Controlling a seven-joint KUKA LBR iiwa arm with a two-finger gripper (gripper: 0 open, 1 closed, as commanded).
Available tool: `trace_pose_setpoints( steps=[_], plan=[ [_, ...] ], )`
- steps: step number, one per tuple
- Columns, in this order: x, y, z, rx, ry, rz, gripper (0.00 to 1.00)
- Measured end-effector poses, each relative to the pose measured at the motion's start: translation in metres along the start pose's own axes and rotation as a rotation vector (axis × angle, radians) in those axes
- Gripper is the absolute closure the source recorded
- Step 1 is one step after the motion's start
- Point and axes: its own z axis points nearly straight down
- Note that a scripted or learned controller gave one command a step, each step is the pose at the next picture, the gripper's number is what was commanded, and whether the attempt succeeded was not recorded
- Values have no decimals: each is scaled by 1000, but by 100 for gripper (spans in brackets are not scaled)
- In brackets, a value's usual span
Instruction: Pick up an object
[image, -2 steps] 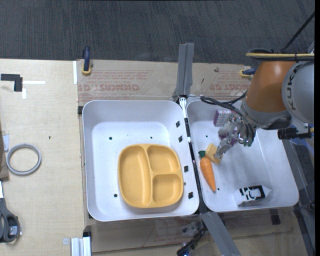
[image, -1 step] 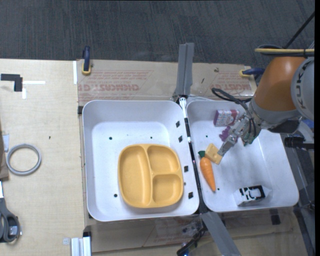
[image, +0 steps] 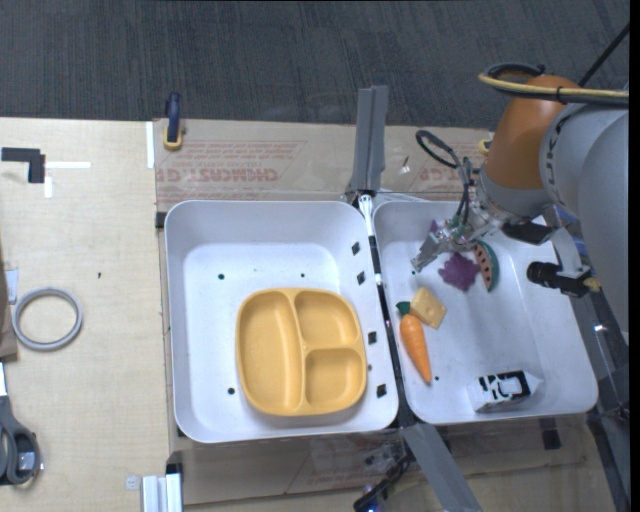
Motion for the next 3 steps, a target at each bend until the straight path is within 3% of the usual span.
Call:
trace_pose_setpoints(
  steps=[1,2,3],
  plan=[
    [-24,-46,12,-3,-3,-70,0],
    [-24,-45,1,-6,-8,-73,100],
    [-24,-45,1,-5,-8,-73,0]
  ],
)
